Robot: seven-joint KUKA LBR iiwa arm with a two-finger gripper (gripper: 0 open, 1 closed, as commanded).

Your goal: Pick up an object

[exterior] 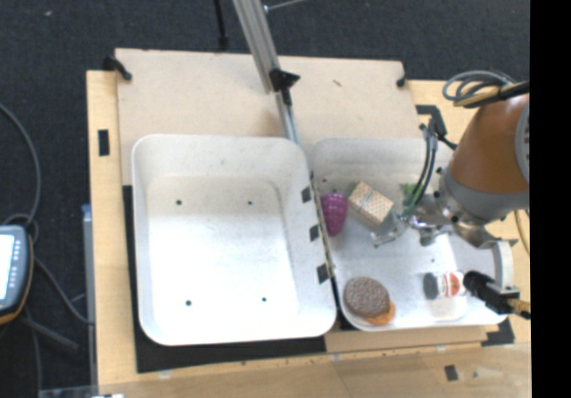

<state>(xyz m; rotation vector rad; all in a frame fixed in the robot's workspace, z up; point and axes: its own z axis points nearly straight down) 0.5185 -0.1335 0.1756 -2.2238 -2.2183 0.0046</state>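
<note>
Right bin (357, 155), purple cup (334, 211), tan block (370, 203), perhaps burger (368, 299)

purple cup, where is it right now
The small purple plastic cup lies in the right white bin, against its left wall, just left of the tan woven block and above the round brown cookie.
</note>
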